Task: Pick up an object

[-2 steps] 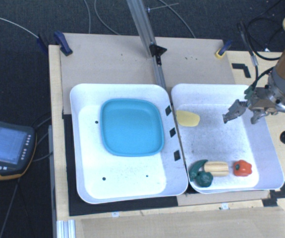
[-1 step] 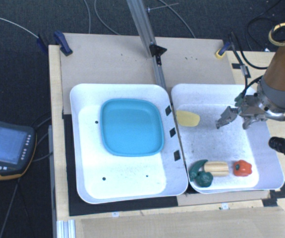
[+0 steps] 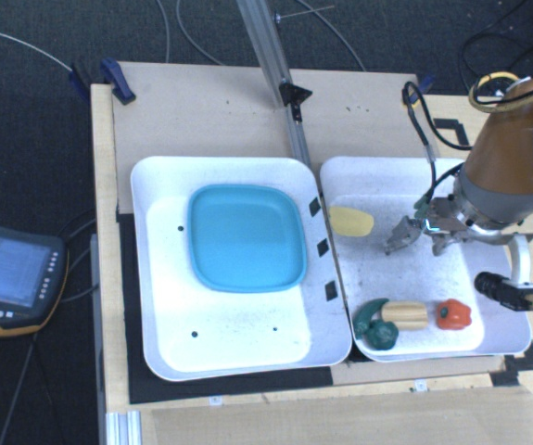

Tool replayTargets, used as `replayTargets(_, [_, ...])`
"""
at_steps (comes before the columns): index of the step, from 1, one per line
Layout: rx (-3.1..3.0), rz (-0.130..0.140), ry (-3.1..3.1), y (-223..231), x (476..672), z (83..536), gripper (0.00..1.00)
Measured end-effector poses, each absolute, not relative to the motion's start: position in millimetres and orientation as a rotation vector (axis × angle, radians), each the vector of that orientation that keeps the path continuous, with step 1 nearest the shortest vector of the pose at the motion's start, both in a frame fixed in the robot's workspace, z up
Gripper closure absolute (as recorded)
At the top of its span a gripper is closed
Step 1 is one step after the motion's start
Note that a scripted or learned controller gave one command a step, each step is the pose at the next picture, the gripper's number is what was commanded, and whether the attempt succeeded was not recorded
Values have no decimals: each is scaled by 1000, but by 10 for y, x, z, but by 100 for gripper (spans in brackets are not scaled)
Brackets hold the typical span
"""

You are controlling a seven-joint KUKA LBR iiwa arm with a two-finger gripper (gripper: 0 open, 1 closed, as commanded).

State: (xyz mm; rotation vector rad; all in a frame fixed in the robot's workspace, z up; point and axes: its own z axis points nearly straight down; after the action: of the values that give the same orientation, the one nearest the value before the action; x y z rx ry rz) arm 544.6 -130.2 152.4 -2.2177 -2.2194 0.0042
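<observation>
The gripper (image 3: 421,236) hangs over the right bin (image 3: 377,179), jaws spread wide, holding nothing.

A pale wooden table (image 3: 210,109) stands on a dark carpeted floor (image 3: 25,137). Thin cables (image 3: 155,7) loop across the carpet beyond the table's far edge. A metal rail (image 3: 264,26) slants in from the top down toward the table's middle. On the floor at the left lies a handheld control pendant (image 3: 11,276) with a lit screen. A blue clamp (image 3: 118,80) grips the table's far left corner. The light is even.
</observation>
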Motion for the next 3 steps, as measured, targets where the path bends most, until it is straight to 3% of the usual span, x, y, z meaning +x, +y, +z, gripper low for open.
replayTargets(1, [-2219,4,-2219,-1298,5434,1001,0])
replayTargets(2, [-2222,-2,-2222,-1299,5450,1131,100])
replayTargets(3, [-2225,-4,-2224,-1403,5454,1670,100])
